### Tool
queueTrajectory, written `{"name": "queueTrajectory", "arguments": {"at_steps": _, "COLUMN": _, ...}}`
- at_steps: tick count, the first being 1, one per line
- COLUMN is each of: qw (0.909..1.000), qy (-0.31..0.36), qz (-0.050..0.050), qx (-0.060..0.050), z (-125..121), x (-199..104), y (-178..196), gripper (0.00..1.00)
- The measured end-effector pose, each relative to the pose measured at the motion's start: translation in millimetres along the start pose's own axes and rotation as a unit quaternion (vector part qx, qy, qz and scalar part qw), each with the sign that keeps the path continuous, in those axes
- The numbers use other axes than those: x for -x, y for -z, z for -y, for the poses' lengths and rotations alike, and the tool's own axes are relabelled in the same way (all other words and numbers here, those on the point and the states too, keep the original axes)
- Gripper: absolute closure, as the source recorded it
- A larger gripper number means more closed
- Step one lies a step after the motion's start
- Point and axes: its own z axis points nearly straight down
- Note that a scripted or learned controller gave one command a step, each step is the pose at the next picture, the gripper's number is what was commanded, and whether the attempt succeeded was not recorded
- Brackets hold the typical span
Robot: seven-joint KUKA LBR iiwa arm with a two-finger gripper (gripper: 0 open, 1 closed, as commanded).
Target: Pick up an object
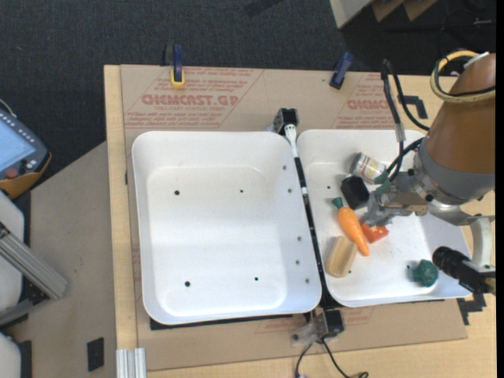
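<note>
From the camera above the bench we see two shallow white bins side by side, the left bin (157, 160) and the right bin (331, 152), resting on a brown cardboard sheet (228, 89). The arm (465, 132) reaches in from the right over the right bin, and its gripper (383, 211) hangs low above the objects there; we cannot tell how its tool stands, since the wrist hides it. In the right bin an orange carrot (353, 230) lies at a slant, its green top near a black object (355, 190). A small red piece (378, 232) sits just beside the carrot, right under the gripper. A tan cylinder (341, 257) lies touching the carrot's lower end, a metallic can (366, 164) rests toward the far side, and a green object (424, 272) sits near the front right corner.
</note>
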Motion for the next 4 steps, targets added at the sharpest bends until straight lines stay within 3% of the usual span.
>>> {"name": "queueTrajectory", "arguments": {"at_steps": 1, "qw": 1.0, "qy": 0.002, "qz": 0.002, "qx": 0.009, "z": -82, "x": -18, "y": 52, "gripper": 1.0}}
{"name": "queueTrajectory", "arguments": {"at_steps": 2, "qw": 1.0, "qy": -0.004, "qz": 0.002, "qx": 0.004, "z": -53, "x": 55, "y": 58, "gripper": 1.0}}
{"name": "queueTrajectory", "arguments": {"at_steps": 3, "qw": 1.0, "qy": -0.002, "qz": 0.0, "qx": 0.0, "z": 1, "x": 43, "y": -6, "gripper": 1.0}}
{"name": "queueTrajectory", "arguments": {"at_steps": 4, "qw": 1.0, "qy": 0.001, "qz": 0.002, "qx": 0.008, "z": -43, "x": 6, "y": 63, "gripper": 1.0}}
